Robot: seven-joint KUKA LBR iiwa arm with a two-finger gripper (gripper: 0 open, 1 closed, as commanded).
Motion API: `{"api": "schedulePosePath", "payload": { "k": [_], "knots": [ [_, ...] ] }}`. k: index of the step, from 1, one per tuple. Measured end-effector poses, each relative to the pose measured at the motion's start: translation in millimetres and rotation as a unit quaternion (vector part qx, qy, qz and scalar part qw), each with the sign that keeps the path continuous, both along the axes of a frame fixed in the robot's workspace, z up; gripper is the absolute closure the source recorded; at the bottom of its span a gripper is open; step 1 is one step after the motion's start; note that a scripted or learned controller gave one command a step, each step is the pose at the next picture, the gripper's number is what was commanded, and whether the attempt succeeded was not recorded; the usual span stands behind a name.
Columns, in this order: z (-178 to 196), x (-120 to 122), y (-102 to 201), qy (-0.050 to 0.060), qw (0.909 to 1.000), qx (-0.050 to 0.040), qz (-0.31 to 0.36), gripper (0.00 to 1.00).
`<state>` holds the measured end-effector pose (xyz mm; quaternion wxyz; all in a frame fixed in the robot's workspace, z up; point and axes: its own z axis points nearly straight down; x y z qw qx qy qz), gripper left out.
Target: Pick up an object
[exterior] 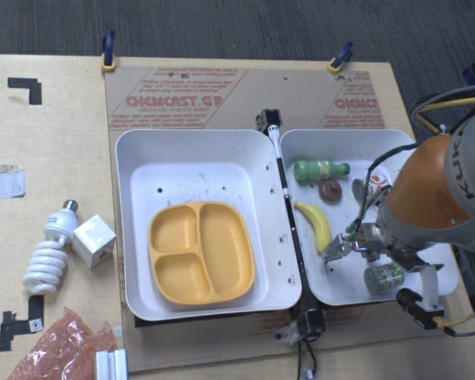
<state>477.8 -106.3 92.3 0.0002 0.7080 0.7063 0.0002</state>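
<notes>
A yellow banana [317,222] lies curved in the right bin [332,291], below a green bottle [320,170].

Left of the bins on the tabletop [55,149]: spiral light bulb [47,253] lying flat, small white box [94,241] touching its base. Red mesh bag [63,345] at the lower left corner. Two clamps, blue [108,51] and blue-yellow [340,57], on the cardboard sheet [222,93] edge.

Open floor at right bin [344,142] centre-bottom; hemmed by banana [317,224] left, bottle [320,169] and brown lump [330,190] above, can [384,277] (beside arm [427,192]) right.
</notes>
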Motion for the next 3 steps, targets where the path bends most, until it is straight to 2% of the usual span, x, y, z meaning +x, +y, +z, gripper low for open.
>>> {"api": "schedulePosePath", "payload": {
  "k": [1, 2, 3],
  "knots": [
    [10, 1, -1, -0.001, 1.0, -0.0003, -0.001, 1.0],
    [50, 41, 12, 0.0, 1.0, -0.0005, 0.002, 1.0],
    [50, 40, 12, 0.0, 1.0, -0.0005, 0.002, 0.0]
  ]
}}
